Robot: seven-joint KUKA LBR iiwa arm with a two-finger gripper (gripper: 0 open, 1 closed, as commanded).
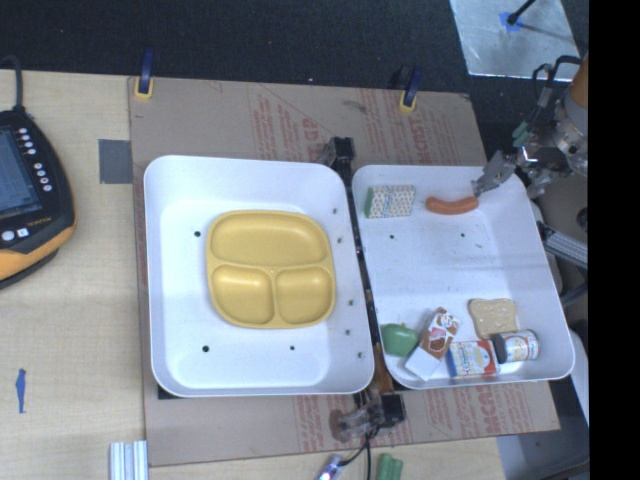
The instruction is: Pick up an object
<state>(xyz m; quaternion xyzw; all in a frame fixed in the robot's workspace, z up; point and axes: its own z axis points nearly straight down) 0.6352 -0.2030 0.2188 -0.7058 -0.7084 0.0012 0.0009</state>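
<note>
My gripper (507, 173) hangs over the far right corner of the right bin (455, 258), just right of an orange-red sausage (452, 205) that lies near the bin's back wall. It sits close to the sausage's right end, and nothing is visibly held. A green-and-white patterned packet (390, 201) lies at the bin's back left. Along the front of the bin sit a green object (400, 340), a small brown-and-white carton (432, 343), a flat box (470, 358), a slice of toast (493, 316) and a can on its side (515, 347).
The left bin (180, 218) holds a yellow divided plate (270, 268) in its middle. A black-and-orange pendant (30, 193) rests on the bench at far left. Clamps (145, 73) pin the cardboard sheet under the bins.
</note>
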